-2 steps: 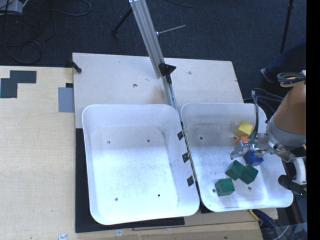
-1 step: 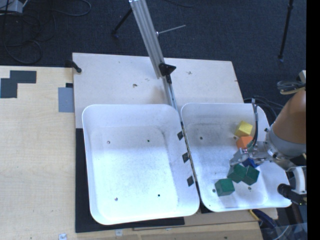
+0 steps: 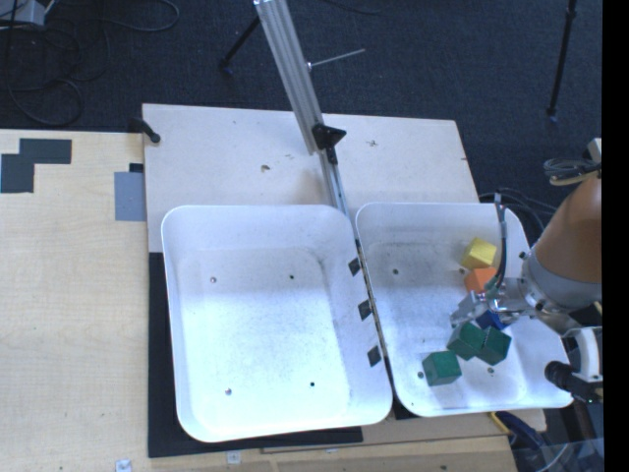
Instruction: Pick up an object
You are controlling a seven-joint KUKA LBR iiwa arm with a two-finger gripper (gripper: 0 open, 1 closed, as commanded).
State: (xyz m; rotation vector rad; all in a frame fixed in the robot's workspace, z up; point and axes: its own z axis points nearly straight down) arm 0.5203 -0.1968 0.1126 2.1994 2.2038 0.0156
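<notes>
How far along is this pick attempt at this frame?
Done: the arm has reached into the right bin, with the gripper low among the blocks. In hand: nothing visibly; the gripper sits right by a green block, and I cannot tell whether it grips it. Left: securing and lifting one object. The yellow block, orange block and another green block lie on the bin floor.

Dark carpet floor (image 3: 442,47); pale wooden bench (image 3: 69,293); cables (image 3: 39,28).
</notes>
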